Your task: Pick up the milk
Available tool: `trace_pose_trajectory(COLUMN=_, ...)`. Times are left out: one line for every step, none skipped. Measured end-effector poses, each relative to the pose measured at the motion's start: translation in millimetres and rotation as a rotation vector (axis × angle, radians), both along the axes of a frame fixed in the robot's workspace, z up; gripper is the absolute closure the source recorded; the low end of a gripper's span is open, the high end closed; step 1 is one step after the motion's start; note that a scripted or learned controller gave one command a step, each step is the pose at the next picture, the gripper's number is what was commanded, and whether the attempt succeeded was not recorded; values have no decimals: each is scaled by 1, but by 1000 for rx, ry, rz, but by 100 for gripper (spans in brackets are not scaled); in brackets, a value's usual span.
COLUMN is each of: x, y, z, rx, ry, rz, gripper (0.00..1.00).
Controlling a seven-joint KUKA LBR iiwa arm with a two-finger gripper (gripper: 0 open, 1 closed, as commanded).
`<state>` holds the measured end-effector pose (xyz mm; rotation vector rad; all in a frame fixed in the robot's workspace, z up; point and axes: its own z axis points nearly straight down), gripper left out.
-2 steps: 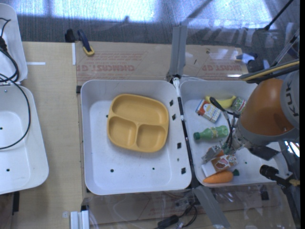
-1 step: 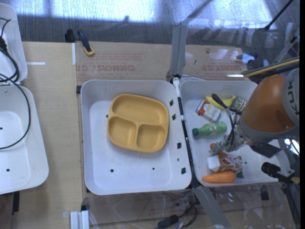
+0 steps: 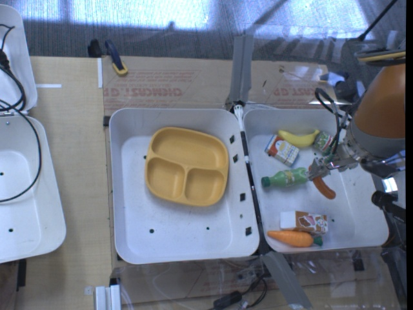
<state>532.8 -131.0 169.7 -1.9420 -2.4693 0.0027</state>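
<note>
Whether the gripper [image 3: 321, 167] is clenched or released, we cannot tell: its tip is a small tangle of metal and cables and the shape there is not clear. We see it low over the right bin [image 3: 377, 241], at the right end of the green bottle [image 3: 285, 178] and just above the upper end of the red sausage [image 3: 324, 187]. We cannot say if it touches either of them. Nothing is seen grasped in it.

The milk [image 3: 304, 221], as we read it, is the white carton with a brown print. It lies on its side in the near part of the right bin, well apart from the gripper. The carrot [image 3: 292, 238] lies just in front of it, along the near wall, and seems to touch it.

At the far side of the same bin we see a banana [image 3: 298, 137], and just beside it a small white box [image 3: 282, 150] with orange and blue colours. The green bottle lies on its side between this box and the milk.

The left bin [image 3: 129, 237] holds a yellow plate [image 3: 187, 165] with three compartments. The grey arm with its orange band [image 3: 384, 105] reaches in from the right.
</note>
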Motion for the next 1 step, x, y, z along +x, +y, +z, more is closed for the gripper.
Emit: trace_pose_trajectory(x=0, y=0, z=0, rx=0, ry=0, rz=0, gripper=0)
